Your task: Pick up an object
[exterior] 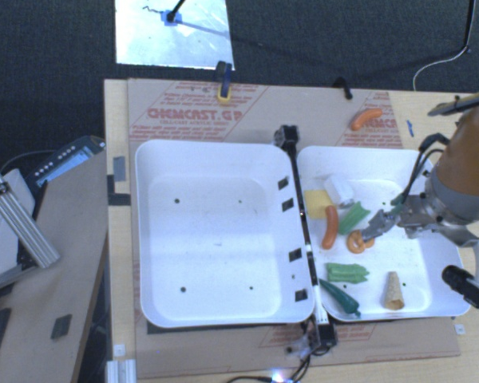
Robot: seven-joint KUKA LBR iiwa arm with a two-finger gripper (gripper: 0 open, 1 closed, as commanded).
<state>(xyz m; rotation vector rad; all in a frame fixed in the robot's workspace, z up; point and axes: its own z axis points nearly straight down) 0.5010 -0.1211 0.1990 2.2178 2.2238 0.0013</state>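
Note:
The right bin (431, 309) holds several small toy foods. An orange sausage (330, 226) lies near its left wall, next to a light green piece (353, 216). An orange ring-shaped piece (357, 243) sits just below them. My gripper (376, 228) reaches in from the right and hovers low, right beside the ring and the light green piece. Nothing shows as held in it. A white block (339, 190) and a yellow piece (315, 204) lie further back. A green pepper (347, 272), a dark green piece (341, 296) and a tan cone (393, 290) lie toward the front.
The left bin (215, 234) stands beside the right one, with a black clip strip (297, 214) along the shared wall. Another orange sausage (367, 119) lies on the cardboard behind the right bin. A black part of the arm (463, 284) overhangs the bin's right front.

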